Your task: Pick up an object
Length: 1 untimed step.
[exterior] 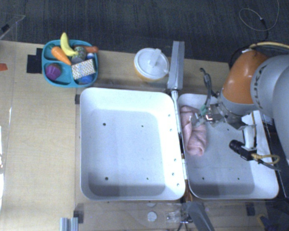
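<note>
I see the wooden desk [33, 146] carrying the large shallow white left bin [129, 145], my landmark. Just right of it sits the shallow white right bin [232, 183], under the grey arm with the orange band [261, 79]. The soft pink cloth roll [195, 135] lies in that bin, hard against the landmark's side. The jaws [205, 115] hang at the roll's upper end; I cannot tell their state.

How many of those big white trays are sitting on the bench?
2. The left bin sits mid-bench; the right bin is alongside it, touching, with a pink cloth lying along its left wall under the gripper.
</note>
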{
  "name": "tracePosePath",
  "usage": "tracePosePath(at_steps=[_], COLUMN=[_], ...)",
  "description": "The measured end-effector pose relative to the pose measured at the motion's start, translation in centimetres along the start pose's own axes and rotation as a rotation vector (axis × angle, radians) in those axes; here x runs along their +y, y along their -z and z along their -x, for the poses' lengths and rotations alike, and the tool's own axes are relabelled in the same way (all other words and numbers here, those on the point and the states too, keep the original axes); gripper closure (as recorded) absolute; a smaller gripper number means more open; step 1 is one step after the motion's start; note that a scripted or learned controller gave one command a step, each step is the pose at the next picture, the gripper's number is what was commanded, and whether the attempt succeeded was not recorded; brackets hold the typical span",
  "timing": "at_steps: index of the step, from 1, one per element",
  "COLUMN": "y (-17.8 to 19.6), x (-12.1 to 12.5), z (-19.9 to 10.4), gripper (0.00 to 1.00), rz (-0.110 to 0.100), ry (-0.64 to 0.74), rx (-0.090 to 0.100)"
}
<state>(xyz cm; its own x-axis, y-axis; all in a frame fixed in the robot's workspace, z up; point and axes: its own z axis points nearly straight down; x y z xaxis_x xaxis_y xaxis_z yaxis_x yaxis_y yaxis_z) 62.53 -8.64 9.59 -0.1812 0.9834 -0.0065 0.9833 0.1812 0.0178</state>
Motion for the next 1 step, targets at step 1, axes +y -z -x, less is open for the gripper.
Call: tracePosePath(at_steps=[1], y=[-0.16], x=[2.46], z=[0.61], gripper=[0.0], rz=[0.001], ry=[0.165], rx=[0.0])
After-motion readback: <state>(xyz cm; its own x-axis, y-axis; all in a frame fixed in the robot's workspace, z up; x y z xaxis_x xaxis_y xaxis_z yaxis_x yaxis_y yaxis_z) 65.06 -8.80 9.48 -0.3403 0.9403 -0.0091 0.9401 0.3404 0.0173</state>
